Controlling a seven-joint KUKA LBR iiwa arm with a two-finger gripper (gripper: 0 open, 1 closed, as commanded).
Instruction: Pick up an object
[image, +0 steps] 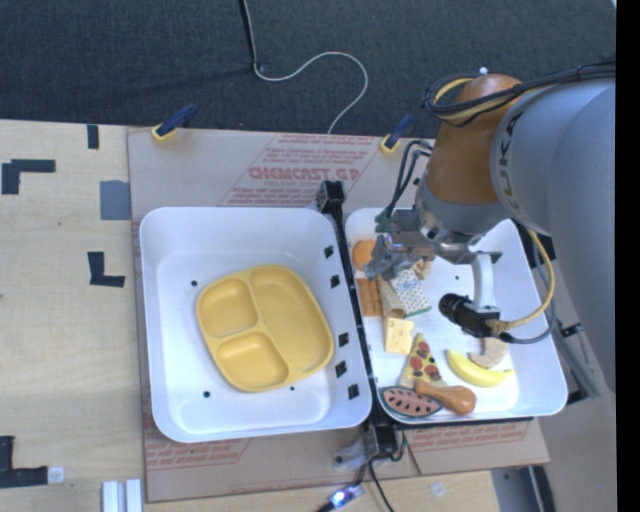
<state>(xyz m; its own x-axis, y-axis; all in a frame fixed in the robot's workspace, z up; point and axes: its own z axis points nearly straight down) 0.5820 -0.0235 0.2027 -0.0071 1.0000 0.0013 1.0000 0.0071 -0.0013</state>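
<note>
my two-finger gripper (392, 262) hangs low over the upper-left part of the right-hand shallow white bin (535, 385), and from this slanted look down i cannot tell how wide it stands or whether anything is caught in it, since the metal of the wrist hides the tips. right under it, at about six o'clock, sits a small speckled grey-white block (409, 293), and just beside that, toward nine o'clock, a tan ridged toy cracker (368, 297) stands along the bin's left wall. an orange rounded toy piece (363, 250) peeks out at my ten o'clock, touching the same wall. further down at six o'clock lies a pale yellow cheese wedge (399, 335), then a toy pizza slice with red dots (419, 359), and below that a brown toy drumstick (446, 396) beside a red watermelon slice with black seeds (411, 404) near the bin's lower rim. toward five o'clock a yellow plastic banana (478, 371) curves near a small tan crust-like piece (491, 350). my grey arm with its orange band (470, 150) comes in from two o'clock. well apart at nine o'clock, the left-hand shallow white bin (170, 250) holds a yellow three-compartment plastic plate (264, 327). both bins rest on a brown cardboard sheet with red print (290, 170).
</note>
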